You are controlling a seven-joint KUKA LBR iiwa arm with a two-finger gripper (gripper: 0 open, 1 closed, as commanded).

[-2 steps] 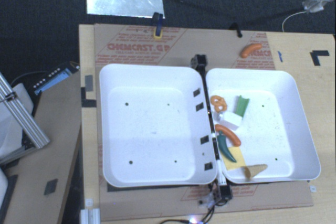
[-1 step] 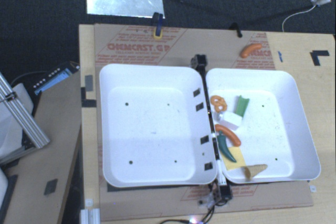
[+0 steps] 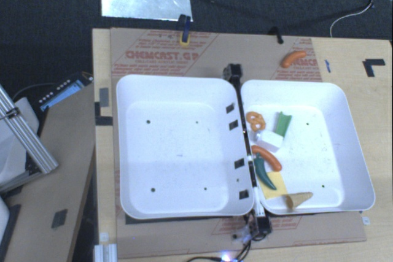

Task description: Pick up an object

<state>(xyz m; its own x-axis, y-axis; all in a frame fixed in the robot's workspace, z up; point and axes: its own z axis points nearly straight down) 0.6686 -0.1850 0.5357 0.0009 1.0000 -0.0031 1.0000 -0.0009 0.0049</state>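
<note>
**Nothing lifted yet**

All objects sit in the right bin, clustered near its nine o'clock wall: pretzel, green block, sausage, cone. Claw state: cannot tell. The whole pick remains.

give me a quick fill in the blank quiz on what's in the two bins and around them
1. The toy items are all gathered in the ____ bin.
2. The pretzel lies close to the ____ between the two bins.
3. A second sausage lies on the cardboard, ____ the bins.
4. The cone lies near the right bin's ____ edge.

Missing words: right; divider; outside; front
</note>
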